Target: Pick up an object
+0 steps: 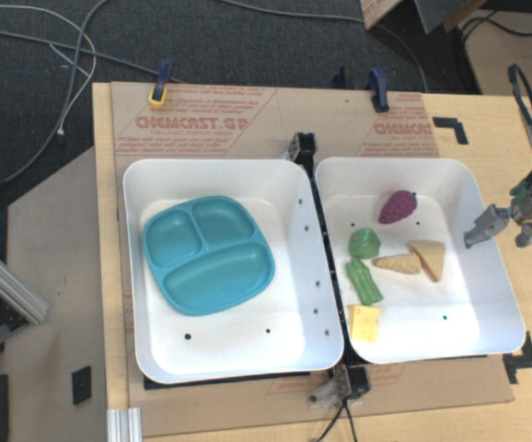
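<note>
The grey metal end effector (498, 228) hangs over the right bin's (487, 325) outer rim, fingers spread and bare. Inside lie bumpy purple grapes (397, 206), a smooth green pepper (364, 243) and a tan wedge (428, 258).

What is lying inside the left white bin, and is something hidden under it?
The left bin holds a teal divided plate, lying flat with its three compartments bare. The plate covers the bin floor beneath it, so anything under it cannot be seen.
</note>
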You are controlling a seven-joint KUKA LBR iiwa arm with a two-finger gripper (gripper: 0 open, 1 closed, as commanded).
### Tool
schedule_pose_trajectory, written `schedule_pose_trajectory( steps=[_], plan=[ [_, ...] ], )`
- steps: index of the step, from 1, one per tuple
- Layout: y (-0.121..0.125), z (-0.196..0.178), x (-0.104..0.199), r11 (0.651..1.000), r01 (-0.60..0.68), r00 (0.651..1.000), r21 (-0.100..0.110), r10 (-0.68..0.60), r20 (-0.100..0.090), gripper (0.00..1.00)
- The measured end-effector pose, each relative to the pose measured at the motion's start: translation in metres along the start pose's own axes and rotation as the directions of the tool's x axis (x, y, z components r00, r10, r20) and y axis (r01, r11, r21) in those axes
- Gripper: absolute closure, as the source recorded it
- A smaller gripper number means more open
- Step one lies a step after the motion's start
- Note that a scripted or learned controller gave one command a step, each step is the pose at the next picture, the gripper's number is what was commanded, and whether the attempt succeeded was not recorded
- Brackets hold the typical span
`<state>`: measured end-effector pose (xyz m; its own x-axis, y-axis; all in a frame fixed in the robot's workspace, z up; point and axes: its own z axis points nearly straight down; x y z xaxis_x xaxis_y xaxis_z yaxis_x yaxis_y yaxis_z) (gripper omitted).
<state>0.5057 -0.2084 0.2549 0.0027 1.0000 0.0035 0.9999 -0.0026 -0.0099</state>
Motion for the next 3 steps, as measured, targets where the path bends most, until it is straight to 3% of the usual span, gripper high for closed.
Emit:
schedule_pose_trajectory(
  steps=[1,3],
  plan=[
    [0.002,-0.005,0.0,1.0,0.003,1.0,-0.009,-0.003,0.003,0.0],
    [-0.004,0.116,-0.003,1.0,0.002,1.0,-0.002,-0.002,-0.001,0.0]
  ],
)
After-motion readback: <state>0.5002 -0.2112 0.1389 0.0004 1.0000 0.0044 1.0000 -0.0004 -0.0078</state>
